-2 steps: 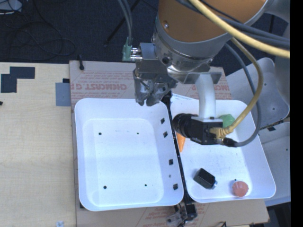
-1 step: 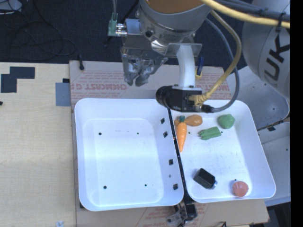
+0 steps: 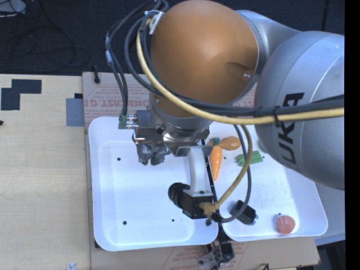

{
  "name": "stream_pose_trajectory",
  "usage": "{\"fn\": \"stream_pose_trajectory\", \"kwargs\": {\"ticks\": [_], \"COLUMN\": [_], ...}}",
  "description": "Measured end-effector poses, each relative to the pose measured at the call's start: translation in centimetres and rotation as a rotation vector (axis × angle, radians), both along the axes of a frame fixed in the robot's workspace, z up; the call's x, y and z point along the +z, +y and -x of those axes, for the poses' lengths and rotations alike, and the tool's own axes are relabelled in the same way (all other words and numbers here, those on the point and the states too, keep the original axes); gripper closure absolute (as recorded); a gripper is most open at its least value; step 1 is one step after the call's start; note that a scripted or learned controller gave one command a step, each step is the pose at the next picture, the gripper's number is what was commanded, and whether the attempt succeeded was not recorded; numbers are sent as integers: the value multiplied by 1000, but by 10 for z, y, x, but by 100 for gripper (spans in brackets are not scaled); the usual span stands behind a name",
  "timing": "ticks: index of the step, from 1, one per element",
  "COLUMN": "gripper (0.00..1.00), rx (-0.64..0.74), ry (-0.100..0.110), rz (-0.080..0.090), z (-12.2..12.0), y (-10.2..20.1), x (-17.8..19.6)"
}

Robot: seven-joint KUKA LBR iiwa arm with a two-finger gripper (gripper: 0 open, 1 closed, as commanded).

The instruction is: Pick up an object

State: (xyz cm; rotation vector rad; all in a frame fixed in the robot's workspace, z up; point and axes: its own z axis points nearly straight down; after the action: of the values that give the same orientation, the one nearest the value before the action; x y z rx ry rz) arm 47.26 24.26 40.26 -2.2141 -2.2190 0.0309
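Here the grey arm [image 3: 292, 100] with its large orange band [image 3: 202, 49] reaches in from the right and hangs over the seam between the two shallow white bins. The tool [image 3: 153, 155] sits low over the upper part of the left bin [image 3: 112, 207]; whether it is wide or narrow cannot be told, since the wrist hides much of it.

A toy carrot [image 3: 215, 159], bright orange and tapering downward with a small green top, lies in the right bin [image 3: 309, 218] near the dividing rims, just beside the wrist. Touching its upper end is a rounded orange piece [image 3: 230, 144]. A flat green piece [image 3: 250, 158] lies just to the right of these. A small round reddish-pink object [image 3: 285, 224] rests well apart, near the right bin's lower corner. Black and yellow cables [image 3: 239, 167] loop down across the bins.
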Motion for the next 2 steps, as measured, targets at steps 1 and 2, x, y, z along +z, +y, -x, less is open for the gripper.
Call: {"fn": "stream_pose_trajectory", "kwargs": {"ticks": [1, 2], "gripper": [100, 100], "rx": [-9, 5], "ry": [-18, -25], "rz": [-6, -14], "z": [-23, -13], "y": [-79, -14], "x": [21, 121]}}
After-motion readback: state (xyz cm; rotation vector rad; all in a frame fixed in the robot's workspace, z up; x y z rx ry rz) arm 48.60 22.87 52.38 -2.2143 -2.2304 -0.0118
